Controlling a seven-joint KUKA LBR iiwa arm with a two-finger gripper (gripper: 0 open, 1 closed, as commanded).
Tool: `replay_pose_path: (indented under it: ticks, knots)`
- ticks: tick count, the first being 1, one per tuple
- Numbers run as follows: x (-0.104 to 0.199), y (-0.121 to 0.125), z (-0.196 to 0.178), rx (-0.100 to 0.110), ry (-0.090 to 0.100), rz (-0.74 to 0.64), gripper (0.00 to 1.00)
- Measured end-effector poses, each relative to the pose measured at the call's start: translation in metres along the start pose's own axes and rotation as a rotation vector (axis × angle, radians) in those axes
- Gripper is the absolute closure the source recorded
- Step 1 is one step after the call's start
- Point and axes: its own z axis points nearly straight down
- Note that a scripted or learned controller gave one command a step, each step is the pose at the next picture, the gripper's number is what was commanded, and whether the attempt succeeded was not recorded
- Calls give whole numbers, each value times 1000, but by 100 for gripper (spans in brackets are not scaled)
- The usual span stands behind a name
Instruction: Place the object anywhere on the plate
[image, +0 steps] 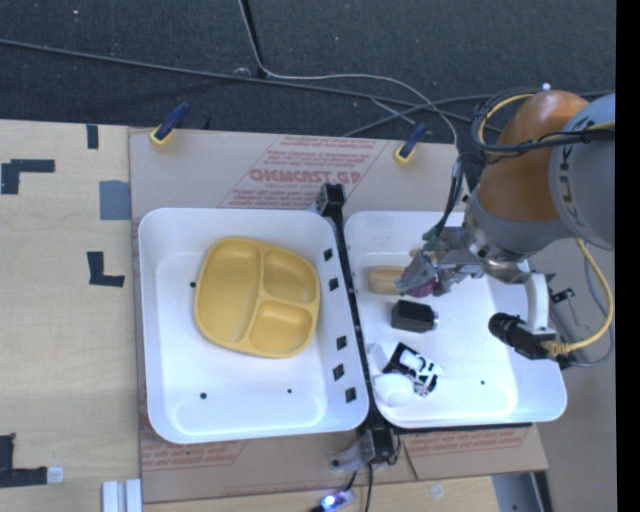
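- Three loose things lie in the right bin, across the divider from the yellow plate.
- I see my pincer over the tan block, nearest the plate; its state I cannot tell.
- I judge the block light, stiff; grip its long sides.

Yellow plate looks smooth matt plastic, bins prob. glossy.

Gripper hides the tan object's right end; arm cut off at right

Red print on the cardboard sheet reads "CHEMCAST GP".
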Motion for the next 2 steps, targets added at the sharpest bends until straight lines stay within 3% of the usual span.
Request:
replay_pose_path:
  ticks: [1,2]
  knots:
    - [56,15,10,1,-1,1,100]
    - [105,32,-4,-1,0,1,100]
